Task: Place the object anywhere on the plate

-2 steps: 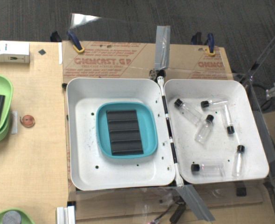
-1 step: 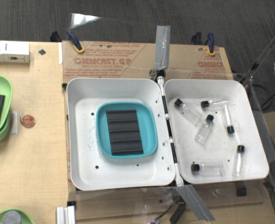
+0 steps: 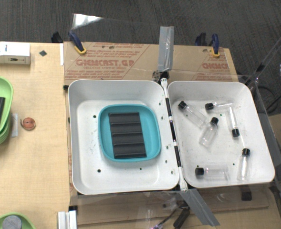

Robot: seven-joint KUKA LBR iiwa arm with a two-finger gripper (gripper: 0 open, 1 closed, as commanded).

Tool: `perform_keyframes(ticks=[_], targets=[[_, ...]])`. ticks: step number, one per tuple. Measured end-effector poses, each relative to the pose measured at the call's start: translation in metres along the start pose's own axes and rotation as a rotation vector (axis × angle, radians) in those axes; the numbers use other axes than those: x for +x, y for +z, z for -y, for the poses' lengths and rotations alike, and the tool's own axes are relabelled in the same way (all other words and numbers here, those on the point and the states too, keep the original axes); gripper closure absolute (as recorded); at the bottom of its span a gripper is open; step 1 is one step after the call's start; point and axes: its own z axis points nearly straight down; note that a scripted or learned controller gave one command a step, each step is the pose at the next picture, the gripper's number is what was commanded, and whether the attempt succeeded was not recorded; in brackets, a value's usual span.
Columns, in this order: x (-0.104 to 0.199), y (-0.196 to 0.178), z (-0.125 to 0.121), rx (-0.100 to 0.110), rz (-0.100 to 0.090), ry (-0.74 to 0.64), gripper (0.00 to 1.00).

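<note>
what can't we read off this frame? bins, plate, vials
Camera view:
- Clear vials in the right bin: transparent bodies fade into the white floor; exact count and contents unclear.
- Black ridged insert on the teal plate: fixed or loose, cannot tell.
- Green tray: cut off by the left edge.

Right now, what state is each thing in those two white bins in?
Teal square plastic plate: flat in the left white bin, holding a black ribbed insert.
Clear glass vials with black caps: six, capped, lying on their sides, scattered.
Right white bin: holds all the vials.
</note>
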Motion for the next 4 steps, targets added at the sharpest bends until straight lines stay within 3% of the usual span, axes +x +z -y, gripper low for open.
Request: perform_keyframes(ticks=[1,2,4], targets=[[0.000,0.000,0.000,0.000,0.000,0.000,0.00],[0.035,0.000,-0.089,0.001,0.000,0.128,0.00],[0.035,0.001,-0.090,0.002,0.000,0.128,0.00]])
